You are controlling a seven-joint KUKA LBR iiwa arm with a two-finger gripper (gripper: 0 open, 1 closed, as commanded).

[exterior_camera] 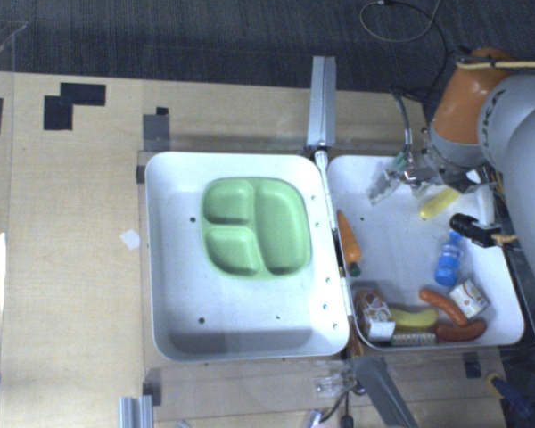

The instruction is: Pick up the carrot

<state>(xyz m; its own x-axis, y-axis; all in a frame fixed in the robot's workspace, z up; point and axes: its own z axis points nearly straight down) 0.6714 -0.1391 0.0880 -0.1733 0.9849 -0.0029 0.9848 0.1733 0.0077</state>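
The carrot (346,240) is orange with a green end and lies lengthwise against the left wall of the right bin (388,257). My gripper (382,186) hangs over the far part of that bin, up and to the right of the carrot and well apart from it. Nothing shows between its tips. The grey arm with the orange band reaches in from the right.
A green divided plate (254,226) sits in the left bin (174,319). The right bin also holds a yellow item (439,201), a blue bottle (448,262), a red sausage (442,304), a banana (415,317), a small carton (469,300) and a brown packet (374,309).
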